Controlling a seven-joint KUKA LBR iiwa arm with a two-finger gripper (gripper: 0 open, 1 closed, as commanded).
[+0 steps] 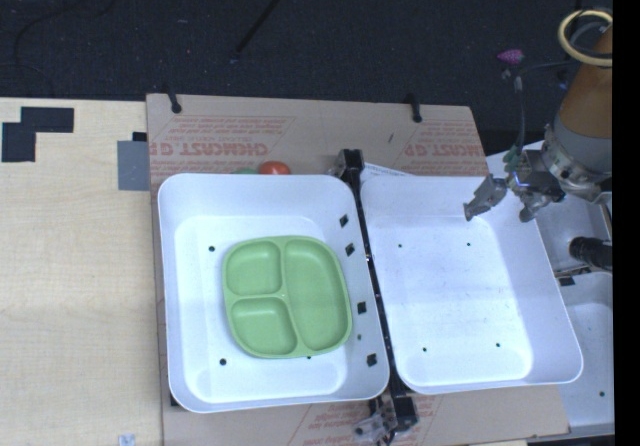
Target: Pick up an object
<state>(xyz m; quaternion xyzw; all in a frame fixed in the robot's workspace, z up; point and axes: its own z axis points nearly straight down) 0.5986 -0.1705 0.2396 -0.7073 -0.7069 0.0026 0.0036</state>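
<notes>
In the camera view, the gripper [507,199] hangs above the far right corner of the right bin [560,354], its fingers spread apart and holding nothing. The green divided plate [286,295] lies flat in the left bin [190,374]. It looks light, stiff and smooth; the raised rim seems the best place to take it.

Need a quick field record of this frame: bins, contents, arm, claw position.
left bin: shallow white plastic, holds the plate
plate: light green three-compartment plastic plate, lying flat near the bin's middle
right bin: shallow white plastic, bare floor with a few dark specks
behind left bin: small red-orange round object, partly hidden by the rim, on brown cardboard
arm: grey with orange band, at the right edge
claw: over the right bin's far right corner, nothing seen between fingers
</notes>
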